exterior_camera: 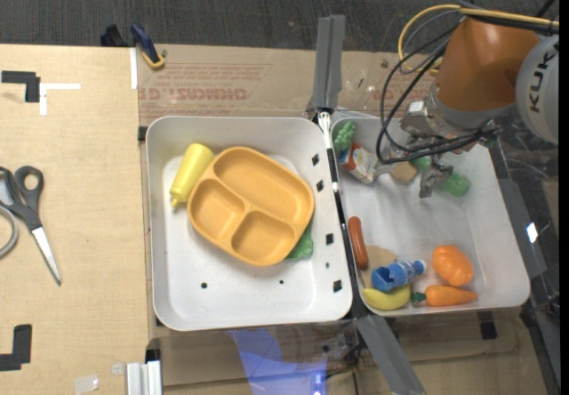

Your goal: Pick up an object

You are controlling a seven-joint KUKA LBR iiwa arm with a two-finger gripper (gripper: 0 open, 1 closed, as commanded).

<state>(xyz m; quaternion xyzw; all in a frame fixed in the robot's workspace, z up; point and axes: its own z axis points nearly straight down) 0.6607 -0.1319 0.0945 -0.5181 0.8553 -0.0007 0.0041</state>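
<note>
Banana point(386, 298) in right bin point(498, 233)

- The grey arm point(540, 95), above and to the right of the gripper point(430, 181), bears large dark letters at the frame's right edge; "KU" can be read, and the rest is cut off.
- The cardboard sheet point(213, 86), well to the gripper's left beyond the far rim of the left bin point(160, 206), carries faint red printing that appears upside down and reversed; its words cannot be made out with certainty.
</note>
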